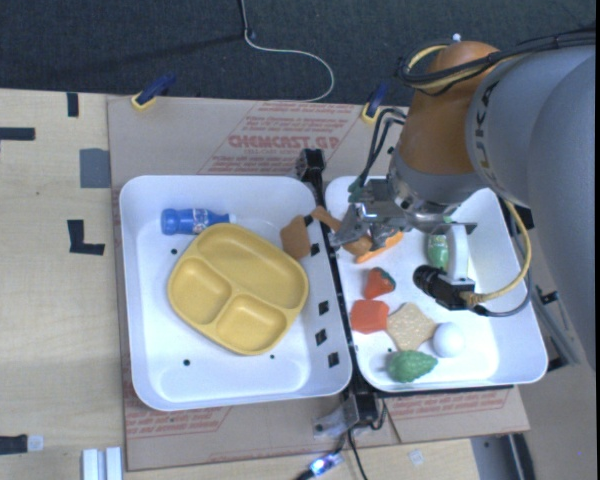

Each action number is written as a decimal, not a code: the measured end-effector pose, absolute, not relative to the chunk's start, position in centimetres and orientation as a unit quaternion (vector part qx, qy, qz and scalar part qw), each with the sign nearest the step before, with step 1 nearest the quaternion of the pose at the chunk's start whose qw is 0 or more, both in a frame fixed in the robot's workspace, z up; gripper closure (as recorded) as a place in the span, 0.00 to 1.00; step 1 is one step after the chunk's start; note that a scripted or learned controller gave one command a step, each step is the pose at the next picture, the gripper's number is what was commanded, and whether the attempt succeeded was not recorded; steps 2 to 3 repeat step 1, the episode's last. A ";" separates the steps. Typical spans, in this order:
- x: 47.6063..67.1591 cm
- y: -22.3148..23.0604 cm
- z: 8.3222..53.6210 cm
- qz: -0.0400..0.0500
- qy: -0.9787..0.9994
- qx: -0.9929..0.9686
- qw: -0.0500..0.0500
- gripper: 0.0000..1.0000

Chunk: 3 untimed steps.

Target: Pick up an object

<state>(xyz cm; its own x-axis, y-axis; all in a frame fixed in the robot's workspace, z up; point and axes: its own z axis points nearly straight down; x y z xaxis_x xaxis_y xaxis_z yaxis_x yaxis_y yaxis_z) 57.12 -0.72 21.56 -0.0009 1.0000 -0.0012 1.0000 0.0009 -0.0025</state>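
Note:
My gripper (363, 226) hangs low over the upper left corner of the right bin (515, 360), close to the divider between the bins. Right under it lies an orange piece (377, 247), partly covered by the gripper body. I cannot make out whether anything is held. Below it in the same bin lie a red strawberry-like piece (379, 282), an orange-red piece (370, 316), a tan cracker (412, 325), a white egg (447, 340) and a green leafy piece (412, 365). A small green bottle (438, 249) stands to the gripper's right.
The left bin (140, 298) holds a yellow divided plate (238, 286), a blue bottle (190, 220) at its upper left and a brown block (298, 236) against its right wall. The arm's grey body covers the right bin's far right side.

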 end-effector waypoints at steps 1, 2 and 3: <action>57.6 -0.9 22.1 0.001 -0.708 -0.706 0.001 1.00; 57.6 -0.9 22.1 0.001 -0.708 -0.706 0.001 1.00; 57.6 -0.9 22.1 0.001 -0.708 -0.706 0.001 1.00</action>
